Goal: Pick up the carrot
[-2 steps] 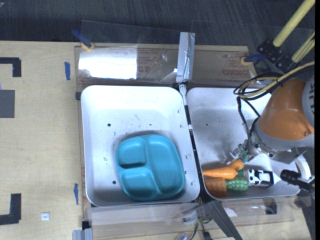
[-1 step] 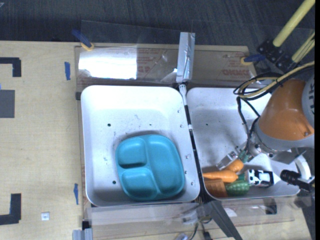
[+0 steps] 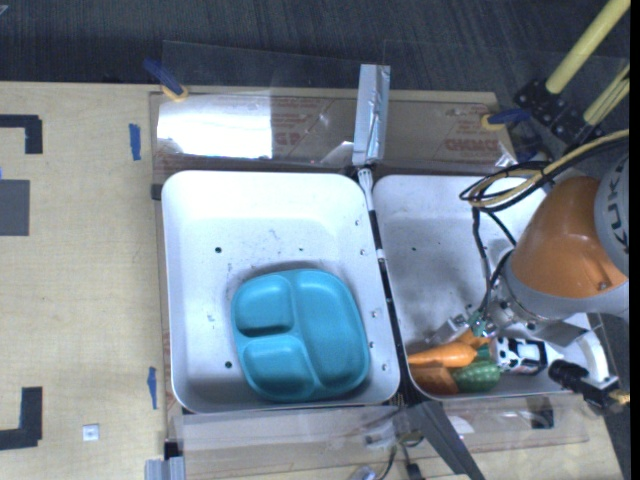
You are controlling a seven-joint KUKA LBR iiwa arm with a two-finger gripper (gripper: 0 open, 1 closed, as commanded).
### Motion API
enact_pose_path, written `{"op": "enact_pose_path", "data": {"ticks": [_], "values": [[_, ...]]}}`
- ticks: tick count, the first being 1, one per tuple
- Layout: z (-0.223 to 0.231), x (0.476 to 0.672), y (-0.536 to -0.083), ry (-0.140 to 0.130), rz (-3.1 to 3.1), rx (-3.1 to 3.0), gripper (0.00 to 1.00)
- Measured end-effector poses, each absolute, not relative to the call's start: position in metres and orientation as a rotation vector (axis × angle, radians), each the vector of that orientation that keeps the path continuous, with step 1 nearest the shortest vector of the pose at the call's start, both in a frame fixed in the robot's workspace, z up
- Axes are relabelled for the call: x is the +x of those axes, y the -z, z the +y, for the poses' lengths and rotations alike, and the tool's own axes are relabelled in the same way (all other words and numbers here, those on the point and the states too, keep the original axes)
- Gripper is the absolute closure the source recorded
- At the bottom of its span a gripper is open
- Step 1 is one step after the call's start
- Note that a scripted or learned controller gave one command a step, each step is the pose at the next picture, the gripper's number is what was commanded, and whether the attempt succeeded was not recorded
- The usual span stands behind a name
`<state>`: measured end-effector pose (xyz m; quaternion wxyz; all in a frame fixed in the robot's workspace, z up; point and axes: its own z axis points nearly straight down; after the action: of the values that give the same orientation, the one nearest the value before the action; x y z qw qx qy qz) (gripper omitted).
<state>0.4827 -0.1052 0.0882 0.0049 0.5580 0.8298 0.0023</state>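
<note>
1. Looking down, I see the carrot (image 3: pixel 440 356) lying near the front edge of the right bin (image 3: pixel 420 228), its green top (image 3: pixel 478 375) pointing right.
2. My gripper (image 3: pixel 484 330) sits right above the carrot's right end; I cannot tell its state.
3. A blue divided tray (image 3: pixel 298 334) rests in the left bin (image 3: pixel 260 208).
</note>
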Motion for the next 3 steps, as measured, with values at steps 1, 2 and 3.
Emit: {"op": "enact_pose_path", "data": {"ticks": [1, 2, 3], "values": [[-0.103, 0.483, -0.088, -0.006, 2.606, 1.735, 0.0], [-0.101, 0.482, -0.088, -0.009, 2.525, 1.854, 0.0], [-0.116, 0.482, -0.088, -0.011, 1.862, 2.524, 0.0]]}}
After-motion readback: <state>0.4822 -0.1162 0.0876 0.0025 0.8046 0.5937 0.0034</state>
